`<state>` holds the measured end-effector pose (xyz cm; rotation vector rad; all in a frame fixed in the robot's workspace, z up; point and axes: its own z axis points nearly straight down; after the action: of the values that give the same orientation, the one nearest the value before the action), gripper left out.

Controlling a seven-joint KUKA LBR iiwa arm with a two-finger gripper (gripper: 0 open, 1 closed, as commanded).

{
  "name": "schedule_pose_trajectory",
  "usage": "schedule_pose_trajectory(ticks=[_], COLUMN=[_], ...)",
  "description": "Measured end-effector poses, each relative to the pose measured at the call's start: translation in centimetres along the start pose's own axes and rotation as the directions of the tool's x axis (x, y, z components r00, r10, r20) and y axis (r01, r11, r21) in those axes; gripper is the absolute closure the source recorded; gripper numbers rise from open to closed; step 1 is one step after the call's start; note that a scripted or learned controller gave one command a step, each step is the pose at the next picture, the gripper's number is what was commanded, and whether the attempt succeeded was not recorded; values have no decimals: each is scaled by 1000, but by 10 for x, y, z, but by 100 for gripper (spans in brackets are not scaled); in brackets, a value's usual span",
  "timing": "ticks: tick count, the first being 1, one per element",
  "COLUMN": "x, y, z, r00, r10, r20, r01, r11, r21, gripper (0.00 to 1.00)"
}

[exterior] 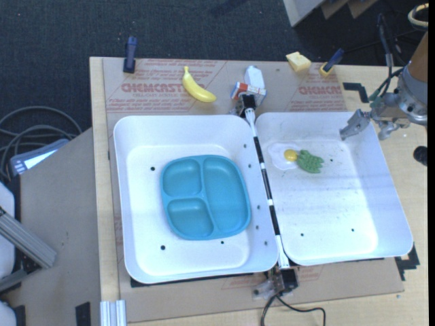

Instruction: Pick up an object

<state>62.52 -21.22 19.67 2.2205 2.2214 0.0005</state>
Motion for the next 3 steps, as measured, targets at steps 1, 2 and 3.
schedule_pose_trajectory(ticks=[1, 2, 3], x=[44, 105, 109], y=[-29, -25, 10], z=[65, 113, 112], r00=[1000, 1000, 1000], r10=[-1, -1, -1], r20=[-2, -2, 0], r01=[1, 1, 1], r11=[1000, 1000, 1000], r21=[3, 3, 0], gripper=[0, 0, 0])
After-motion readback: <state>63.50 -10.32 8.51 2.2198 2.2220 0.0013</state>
